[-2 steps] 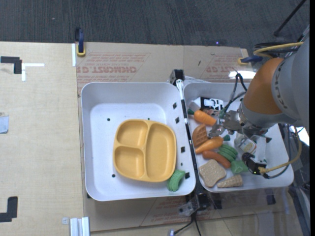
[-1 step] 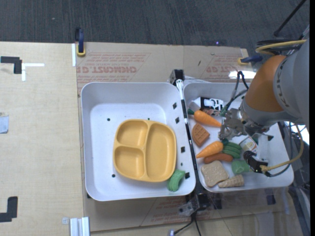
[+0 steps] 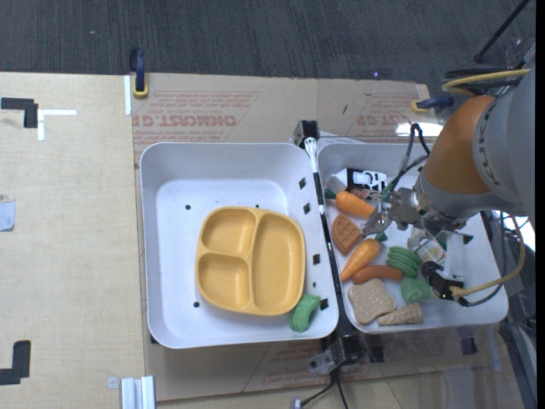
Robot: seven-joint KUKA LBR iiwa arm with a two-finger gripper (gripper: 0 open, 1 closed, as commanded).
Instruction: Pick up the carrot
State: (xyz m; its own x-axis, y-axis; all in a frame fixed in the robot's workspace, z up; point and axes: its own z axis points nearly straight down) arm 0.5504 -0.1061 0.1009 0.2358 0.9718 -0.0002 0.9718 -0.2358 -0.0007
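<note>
In the right bin [image 3: 477, 309], the gripper [image 3: 381, 220] hangs low over the toys; whether its fingers are spread or closed, I cannot tell. One carrot [image 3: 361, 256] lies just at its 7 o'clock, tip toward the waffle [image 3: 345, 233]. A second carrot [image 3: 352, 203] sits at its 10 o'clock. The yellow plate [image 3: 251, 261] rests in the left bin [image 3: 170, 254].

two orange carrots in the right bin, one [image 3: 353, 203] near its top-left, one [image 3: 361, 257] lower, tilted
</note>
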